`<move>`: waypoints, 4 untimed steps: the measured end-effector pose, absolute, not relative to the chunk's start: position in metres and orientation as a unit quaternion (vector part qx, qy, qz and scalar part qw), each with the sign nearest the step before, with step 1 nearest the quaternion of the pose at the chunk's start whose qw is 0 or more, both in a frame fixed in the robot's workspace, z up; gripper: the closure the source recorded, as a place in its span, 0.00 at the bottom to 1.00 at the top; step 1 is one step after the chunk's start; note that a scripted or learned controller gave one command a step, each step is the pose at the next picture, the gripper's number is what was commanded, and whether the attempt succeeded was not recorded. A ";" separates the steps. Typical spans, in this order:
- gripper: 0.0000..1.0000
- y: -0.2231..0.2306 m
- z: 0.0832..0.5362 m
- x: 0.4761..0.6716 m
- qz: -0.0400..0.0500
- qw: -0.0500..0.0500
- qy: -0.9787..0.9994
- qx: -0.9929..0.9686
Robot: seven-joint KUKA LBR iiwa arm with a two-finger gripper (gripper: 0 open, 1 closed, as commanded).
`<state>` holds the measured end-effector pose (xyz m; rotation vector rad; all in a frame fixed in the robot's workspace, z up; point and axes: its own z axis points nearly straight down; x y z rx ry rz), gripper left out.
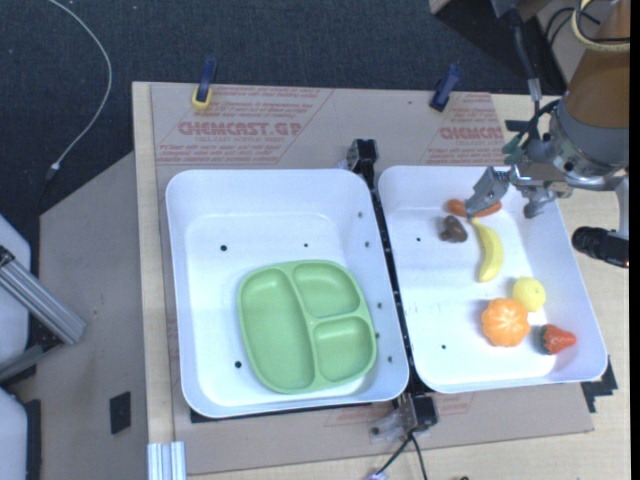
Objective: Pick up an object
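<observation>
Carrot (462, 208) touching left tip of fingers (492, 190), ungrasped

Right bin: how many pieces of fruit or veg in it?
6. A carrot under the gripper, a brown piece beside it, a banana mid-bin, a lemon, an orange and a strawberry at the near edge. The arm may hide more.

Small orange-red object (458, 207) lies at the gripper (510, 196) fingertips, partly hidden. Brown lump (454, 230) just below-left; banana (488, 252) just below.
</observation>
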<state>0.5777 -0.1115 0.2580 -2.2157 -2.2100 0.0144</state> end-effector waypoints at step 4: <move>0.00 -0.108 0.119 0.568 0.002 0.004 -0.707 -0.707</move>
